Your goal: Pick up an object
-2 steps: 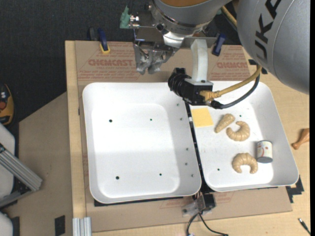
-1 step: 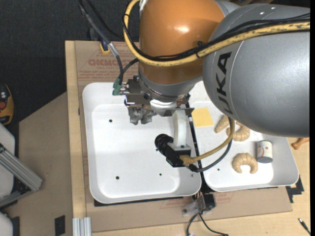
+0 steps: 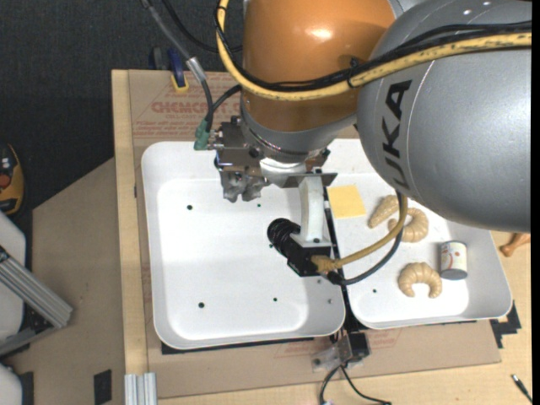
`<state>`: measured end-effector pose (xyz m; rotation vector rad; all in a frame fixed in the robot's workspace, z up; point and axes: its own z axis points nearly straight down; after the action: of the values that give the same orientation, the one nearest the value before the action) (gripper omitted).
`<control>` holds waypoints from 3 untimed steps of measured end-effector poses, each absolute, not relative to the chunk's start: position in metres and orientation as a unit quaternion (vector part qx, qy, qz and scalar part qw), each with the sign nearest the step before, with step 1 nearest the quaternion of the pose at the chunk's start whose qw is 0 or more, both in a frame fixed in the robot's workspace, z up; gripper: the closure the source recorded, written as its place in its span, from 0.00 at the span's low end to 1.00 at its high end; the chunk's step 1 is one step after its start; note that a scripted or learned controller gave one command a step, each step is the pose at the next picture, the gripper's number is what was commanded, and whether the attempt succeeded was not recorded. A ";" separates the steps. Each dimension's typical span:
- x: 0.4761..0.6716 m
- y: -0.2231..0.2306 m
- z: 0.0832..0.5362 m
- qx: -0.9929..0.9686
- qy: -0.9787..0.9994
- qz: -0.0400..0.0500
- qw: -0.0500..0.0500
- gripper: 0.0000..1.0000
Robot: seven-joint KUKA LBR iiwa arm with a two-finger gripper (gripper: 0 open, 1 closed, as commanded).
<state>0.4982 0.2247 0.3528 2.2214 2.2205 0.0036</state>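
My gripper (image 3: 241,186) hangs over the far part of the left bin (image 3: 211,302), below the orange band of the arm. Nothing shows beneath it but the white bin floor. The loose objects all lie in the right bin (image 3: 472,306): a flat yellow square (image 3: 347,201), a croissant (image 3: 407,220) partly behind the arm's yellow cable, a second croissant (image 3: 420,279) nearer the front, and a small white cylinder with a red end (image 3: 453,260). The gripper stands well left of all of them.
The arm's big grey and orange body covers the far part of the right bin. A black fitting with a cable (image 3: 291,247) hangs over the divide between the bins. Cardboard (image 3: 135,226) lies under both bins.
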 end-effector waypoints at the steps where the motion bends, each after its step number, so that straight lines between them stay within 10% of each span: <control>1: 0.499 0.225 0.363 0.707 0.707 0.002 0.001 1.00; 3: 0.499 0.226 0.383 0.707 0.707 0.003 0.001 1.00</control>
<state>0.4992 0.2258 0.3833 2.2186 2.2209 0.0088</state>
